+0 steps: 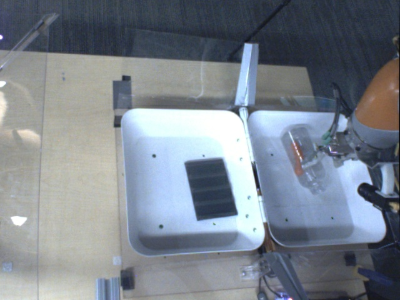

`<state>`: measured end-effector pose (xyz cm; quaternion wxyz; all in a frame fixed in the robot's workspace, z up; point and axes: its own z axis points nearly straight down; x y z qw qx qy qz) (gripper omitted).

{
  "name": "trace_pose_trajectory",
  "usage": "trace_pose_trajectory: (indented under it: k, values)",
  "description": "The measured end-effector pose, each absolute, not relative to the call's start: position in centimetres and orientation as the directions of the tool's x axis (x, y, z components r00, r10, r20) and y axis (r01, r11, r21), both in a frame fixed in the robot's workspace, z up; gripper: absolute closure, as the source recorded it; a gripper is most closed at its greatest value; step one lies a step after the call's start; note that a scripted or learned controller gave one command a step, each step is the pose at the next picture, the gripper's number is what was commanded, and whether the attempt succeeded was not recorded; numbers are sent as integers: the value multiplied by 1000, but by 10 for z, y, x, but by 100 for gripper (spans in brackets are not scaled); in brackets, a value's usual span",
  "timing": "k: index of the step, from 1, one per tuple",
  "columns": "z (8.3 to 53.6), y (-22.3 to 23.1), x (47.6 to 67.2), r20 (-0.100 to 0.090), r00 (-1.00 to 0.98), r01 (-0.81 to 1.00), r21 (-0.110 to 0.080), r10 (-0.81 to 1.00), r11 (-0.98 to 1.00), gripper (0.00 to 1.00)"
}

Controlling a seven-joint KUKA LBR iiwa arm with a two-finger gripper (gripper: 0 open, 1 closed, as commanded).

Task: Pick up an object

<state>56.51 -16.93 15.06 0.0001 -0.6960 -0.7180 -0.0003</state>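
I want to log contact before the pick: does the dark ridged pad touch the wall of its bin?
Apart. The camera view shows the dark ridged pad lying mid-floor in the left bin, white floor visible around it.

We saw two candidate objects, one in each bin. In the left bin (144, 167) a dark grey flat rectangular pad (211, 189) with ribbed bands across it lay flat on the floor, slightly right of centre and turned a little off the bin's edges, touching no wall. In the right bin (275, 211) a clear plastic bottle (305, 159) with an orange-red patch inside lay on its side, slanting from upper left to lower right, in the bin's upper middle.
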Motion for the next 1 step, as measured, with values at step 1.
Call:
trace_pose_trajectory:
  k: [1]
  values:
    - [165,-169,568,0,-32,999,10,999,32,100]
